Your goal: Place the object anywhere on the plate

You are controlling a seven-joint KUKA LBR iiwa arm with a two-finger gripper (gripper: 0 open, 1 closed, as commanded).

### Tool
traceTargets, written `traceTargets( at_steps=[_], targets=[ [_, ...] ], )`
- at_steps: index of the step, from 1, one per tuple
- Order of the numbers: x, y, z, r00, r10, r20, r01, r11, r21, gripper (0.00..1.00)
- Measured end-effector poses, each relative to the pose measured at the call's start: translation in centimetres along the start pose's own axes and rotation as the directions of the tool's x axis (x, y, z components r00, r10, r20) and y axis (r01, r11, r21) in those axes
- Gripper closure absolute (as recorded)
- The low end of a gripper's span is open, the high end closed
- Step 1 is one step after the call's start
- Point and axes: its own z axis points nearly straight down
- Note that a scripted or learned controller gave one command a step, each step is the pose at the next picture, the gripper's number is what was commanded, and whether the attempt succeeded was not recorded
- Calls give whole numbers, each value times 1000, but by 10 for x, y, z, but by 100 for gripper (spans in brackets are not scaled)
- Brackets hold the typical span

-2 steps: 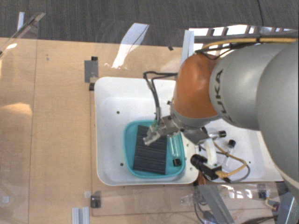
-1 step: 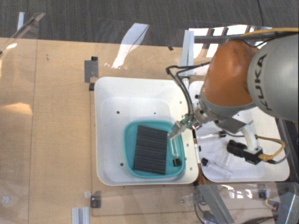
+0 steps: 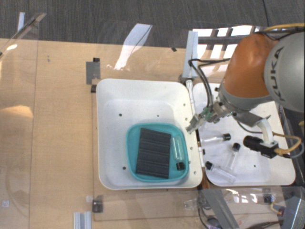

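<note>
A teal plate (image 3: 131, 144) lies in the left white bin (image 3: 112, 128). On it rests a dark ribbed rectangular block (image 3: 153, 152). A clear tube with a black cap (image 3: 178, 153) lies along the plate's right side, cap toward the front. My gripper (image 3: 196, 123) hovers over the divider between the two bins, just right of and behind the plate, apart from the tube. The orange-banded wrist (image 3: 248, 66) hides much of the gripper from above.
Several clear black-capped tubes lie in the right bin (image 3: 279, 173), one (image 3: 217, 138) just right of the divider and another (image 3: 233, 155) further right. A black connector with cables (image 3: 257, 144) hangs off the arm above that bin. Bare wooden bench (image 3: 47, 128) stretches to the left.
</note>
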Motion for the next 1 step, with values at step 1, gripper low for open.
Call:
traceTargets(
  at_steps=[1],
  targets=[
    [119, -7, 21, 997, -72, -3, 72, 997, 1, 0]
  ],
)
